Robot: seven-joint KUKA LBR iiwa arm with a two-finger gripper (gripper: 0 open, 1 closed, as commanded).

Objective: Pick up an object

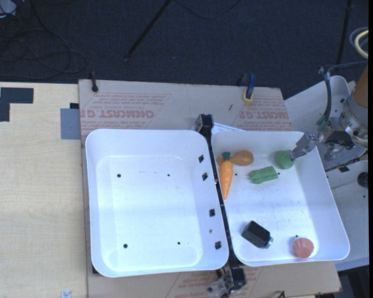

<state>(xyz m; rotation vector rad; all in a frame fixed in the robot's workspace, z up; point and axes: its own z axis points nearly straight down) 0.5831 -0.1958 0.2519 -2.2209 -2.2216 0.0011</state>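
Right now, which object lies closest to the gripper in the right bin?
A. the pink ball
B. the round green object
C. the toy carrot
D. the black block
B: the gripper sits at the right bin's upper right, right beside the round green object, while the toy carrot lies by the divider and the black block and pink ball sit near the front edge.
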